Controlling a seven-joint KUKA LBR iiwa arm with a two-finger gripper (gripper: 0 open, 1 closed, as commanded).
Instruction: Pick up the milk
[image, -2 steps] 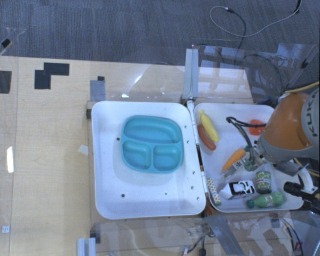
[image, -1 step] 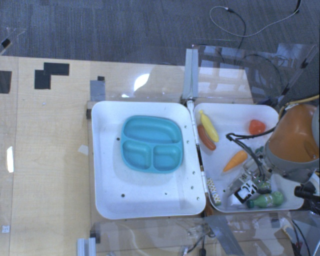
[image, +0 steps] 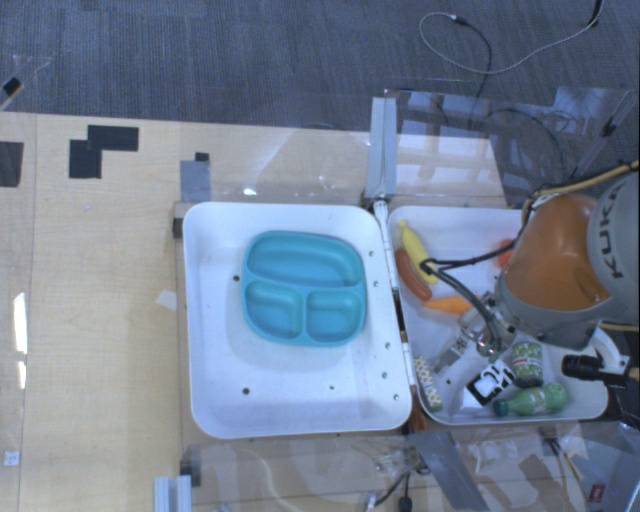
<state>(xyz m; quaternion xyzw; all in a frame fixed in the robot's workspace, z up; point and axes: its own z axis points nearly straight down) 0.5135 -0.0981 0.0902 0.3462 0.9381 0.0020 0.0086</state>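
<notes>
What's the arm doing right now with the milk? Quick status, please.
Gripper low in right bin, nothing seen held. Milk lies beside it near front wall. Green bottle and can crowd close.

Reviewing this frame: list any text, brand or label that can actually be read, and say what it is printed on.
"KU": large dark letters on the grey arm at the view's right edge, cut off there.
Black-and-white carton in the right bin: print too blurred to read.
Can and green bottle: labels too small to read.
</notes>
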